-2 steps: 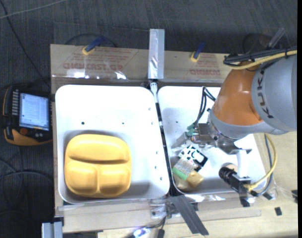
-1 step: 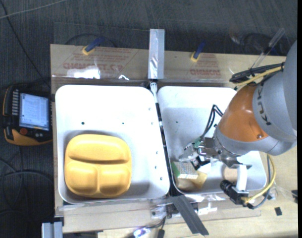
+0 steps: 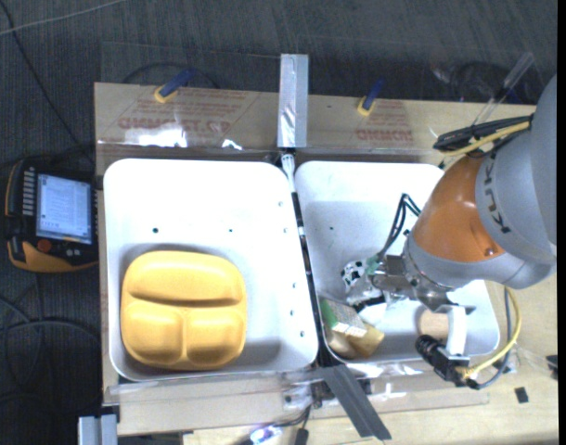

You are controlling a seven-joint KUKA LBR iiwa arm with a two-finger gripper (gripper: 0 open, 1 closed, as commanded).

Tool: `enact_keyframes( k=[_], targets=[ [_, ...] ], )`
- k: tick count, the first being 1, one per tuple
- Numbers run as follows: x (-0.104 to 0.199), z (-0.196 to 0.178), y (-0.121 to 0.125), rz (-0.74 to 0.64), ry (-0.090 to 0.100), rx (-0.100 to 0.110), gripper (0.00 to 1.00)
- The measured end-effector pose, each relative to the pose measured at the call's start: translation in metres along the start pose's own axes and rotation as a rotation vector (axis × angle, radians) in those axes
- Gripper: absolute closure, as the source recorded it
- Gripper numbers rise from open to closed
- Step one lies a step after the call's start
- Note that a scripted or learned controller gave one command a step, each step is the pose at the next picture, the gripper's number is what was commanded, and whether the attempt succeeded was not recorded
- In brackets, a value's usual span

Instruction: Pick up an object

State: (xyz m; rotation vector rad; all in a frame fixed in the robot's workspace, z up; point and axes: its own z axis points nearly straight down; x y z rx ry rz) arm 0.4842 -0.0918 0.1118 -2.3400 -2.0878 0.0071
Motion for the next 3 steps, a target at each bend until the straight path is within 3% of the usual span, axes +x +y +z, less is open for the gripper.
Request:
enact_keyframes(
  k=[1, 2, 3],
  targets=[
    [0.034, -0.121, 0.026, 0.317, -0.004, -0.004, 1.0],
    [-0.047, -0.308, 0.003, 0.749, -0.003, -0.007, 1.0],
    [-0.114, -0.322, 0.01, 0.504, -0.003, -0.005, 1.0]
  ],
)
